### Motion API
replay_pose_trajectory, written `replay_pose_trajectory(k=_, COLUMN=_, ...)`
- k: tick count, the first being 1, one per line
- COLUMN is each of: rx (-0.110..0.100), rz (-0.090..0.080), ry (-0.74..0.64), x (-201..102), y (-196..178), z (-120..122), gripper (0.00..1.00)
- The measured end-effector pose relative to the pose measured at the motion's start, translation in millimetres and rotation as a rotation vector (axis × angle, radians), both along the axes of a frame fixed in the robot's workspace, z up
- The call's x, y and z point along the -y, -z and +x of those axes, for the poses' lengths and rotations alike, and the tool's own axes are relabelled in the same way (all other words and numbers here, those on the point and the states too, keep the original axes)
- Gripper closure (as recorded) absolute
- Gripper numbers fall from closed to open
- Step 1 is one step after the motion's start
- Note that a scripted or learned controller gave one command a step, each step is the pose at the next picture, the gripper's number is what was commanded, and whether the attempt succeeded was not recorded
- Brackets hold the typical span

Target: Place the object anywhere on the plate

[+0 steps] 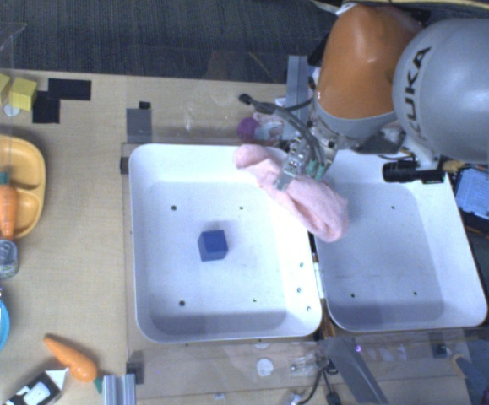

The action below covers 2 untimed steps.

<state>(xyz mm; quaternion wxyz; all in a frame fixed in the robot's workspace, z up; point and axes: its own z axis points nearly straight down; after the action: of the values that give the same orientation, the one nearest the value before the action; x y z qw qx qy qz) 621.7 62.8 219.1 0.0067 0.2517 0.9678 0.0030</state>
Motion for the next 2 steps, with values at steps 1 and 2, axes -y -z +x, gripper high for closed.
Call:
replay_pose_trajectory(k=1, rx=-0.001, rz=-0.002, ry=-0.2, x=-40.7, y=-7.0, z=35.1, gripper=1.0)
replay_pose_trajectory(k=2, rx=0.002, rz=0.0, ry=-0.065, x=-49.3, y=-96.7, z=39.0, gripper=1.0)
